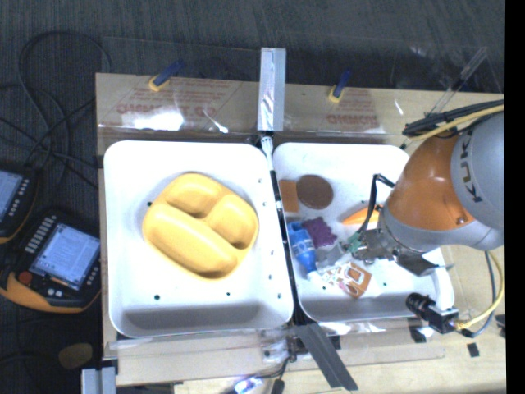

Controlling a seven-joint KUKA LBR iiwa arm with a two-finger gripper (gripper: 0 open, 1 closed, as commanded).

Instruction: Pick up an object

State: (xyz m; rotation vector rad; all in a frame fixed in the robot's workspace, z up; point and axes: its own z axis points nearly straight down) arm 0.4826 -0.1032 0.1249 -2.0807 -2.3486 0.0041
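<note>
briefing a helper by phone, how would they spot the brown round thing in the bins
Go to the right bin, the one the arm reaches into. In its far left corner lies a brown disc, flat and round, beside an orange card and above the blue and purple items.

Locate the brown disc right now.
The brown disc lies in the right bin, near its far left corner, just above the purple object and left of the arm.

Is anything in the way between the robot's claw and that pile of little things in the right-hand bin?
Nothing visible is. The gripper hangs right over the small packet, beside the blue thing and purple thing, inside the right bin.
</note>
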